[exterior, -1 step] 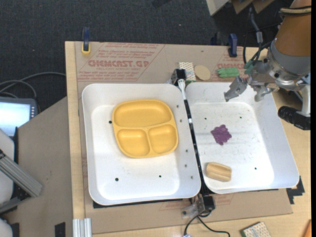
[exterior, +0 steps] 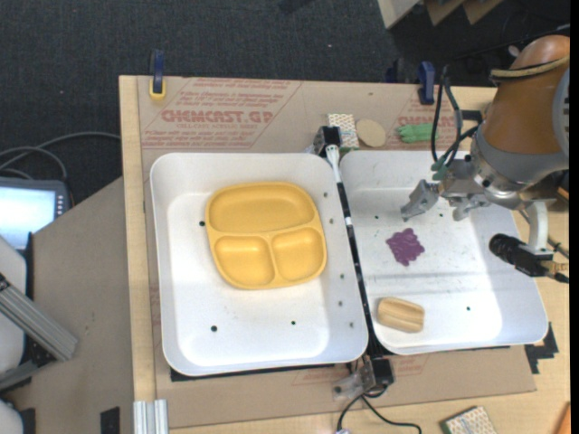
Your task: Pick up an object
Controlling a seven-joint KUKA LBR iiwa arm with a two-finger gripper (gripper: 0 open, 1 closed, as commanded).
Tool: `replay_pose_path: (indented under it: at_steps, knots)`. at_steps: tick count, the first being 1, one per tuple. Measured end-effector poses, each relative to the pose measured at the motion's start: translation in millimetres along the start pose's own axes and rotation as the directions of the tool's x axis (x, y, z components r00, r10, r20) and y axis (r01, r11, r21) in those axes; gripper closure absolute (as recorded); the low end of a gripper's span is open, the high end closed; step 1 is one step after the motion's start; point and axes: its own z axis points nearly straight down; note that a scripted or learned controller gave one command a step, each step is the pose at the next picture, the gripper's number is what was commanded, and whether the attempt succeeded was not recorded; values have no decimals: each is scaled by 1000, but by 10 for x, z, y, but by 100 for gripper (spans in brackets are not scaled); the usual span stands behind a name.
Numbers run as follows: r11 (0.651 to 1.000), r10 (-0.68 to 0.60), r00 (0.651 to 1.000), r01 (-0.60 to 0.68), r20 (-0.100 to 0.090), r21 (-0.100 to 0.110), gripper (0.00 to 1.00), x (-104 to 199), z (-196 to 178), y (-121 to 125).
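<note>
A purple bunch of grapes [exterior: 405, 245] lies in the middle of the right bin [exterior: 507, 328]. A tan bread roll [exterior: 400, 314] rests near that bin's front left corner. My gripper [exterior: 441, 202] hangs over the right bin's back part, up and to the right of the grapes. Its two fingers [exterior: 418, 201] stand apart, open, with nothing between them. A yellow divided plate [exterior: 266, 233] sits in the left bin [exterior: 181, 269].
Behind the bins on the board lie a tan round disc [exterior: 371, 133], a green item [exterior: 415, 134] and a small checkered tag [exterior: 340, 122]. A black cylinder [exterior: 516, 254] juts from the arm over the right bin's right side.
</note>
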Motion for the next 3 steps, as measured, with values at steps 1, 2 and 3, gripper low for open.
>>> replay_pose_path:
  at_steps: [1, 2, 3]
  knots:
    - [1000, -1, 1000, 1, 0, -7, 0, -118, 1067, -34]
    - [1000, 0, 1000, 0, 2, -15, 100, -119, 908, -16]
    - [1000, -10, 1000, 10, 0, -24, 100, 475, -160, 18]
